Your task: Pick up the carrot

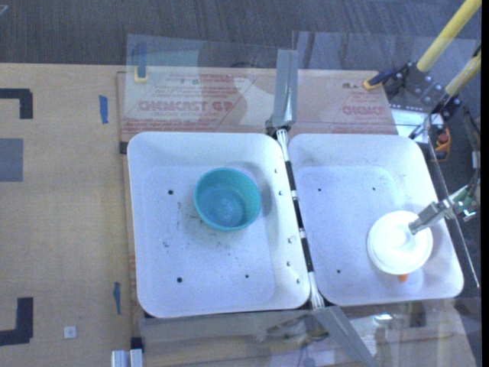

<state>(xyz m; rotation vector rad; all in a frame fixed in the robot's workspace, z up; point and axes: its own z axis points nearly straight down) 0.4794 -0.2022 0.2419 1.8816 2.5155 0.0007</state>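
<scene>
The carrot (403, 278) shows as a small orange tip at the front of the right bin (344, 159). It peeks out from under the front rim of a white bowl (393, 243), which hides the rest of it. My gripper (422, 222) comes in from the right as a thin metal part, low over the bowl's right rim. It sits a little behind and to the right of the carrot tip.
A teal bowl (226, 198) stands in the left bin (153, 281), towards the back. A ridge (294, 220) divides the two bins. Clear panels (229, 90) rise behind the bins. Yellow rods (451, 25) and a clamp stand at the back right.
</scene>
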